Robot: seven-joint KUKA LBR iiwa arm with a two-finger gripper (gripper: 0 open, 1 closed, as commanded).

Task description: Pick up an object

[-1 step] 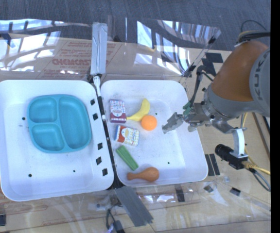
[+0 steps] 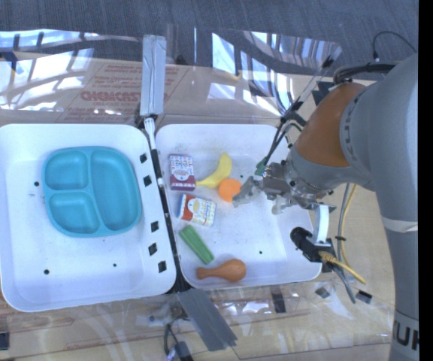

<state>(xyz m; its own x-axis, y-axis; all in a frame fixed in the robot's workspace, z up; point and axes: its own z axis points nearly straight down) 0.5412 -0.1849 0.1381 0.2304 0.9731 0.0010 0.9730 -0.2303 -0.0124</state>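
The right bin [image 2: 277, 239] holds several small objects. An orange ball [image 2: 228, 189] lies beside a yellow banana [image 2: 216, 174]. A red and white carton [image 2: 180, 171] and a white carton with orange print [image 2: 197, 210] lie near the bin's left wall. Further forward are a green block [image 2: 196, 244] and a brown drumstick-shaped toy [image 2: 222, 271]. My gripper [image 2: 259, 200] hangs low over the bin's middle, just right of the orange ball. It is open; one finger tip is close to the ball, and nothing sits between the fingers.
A blue divided plate [image 2: 92, 190] lies in the left bin [image 2: 13, 262]. A black ridge [image 2: 156, 216] separates the two bins. The arm's orange band [image 2: 325, 134] and cables hang over the right bin's right rim.
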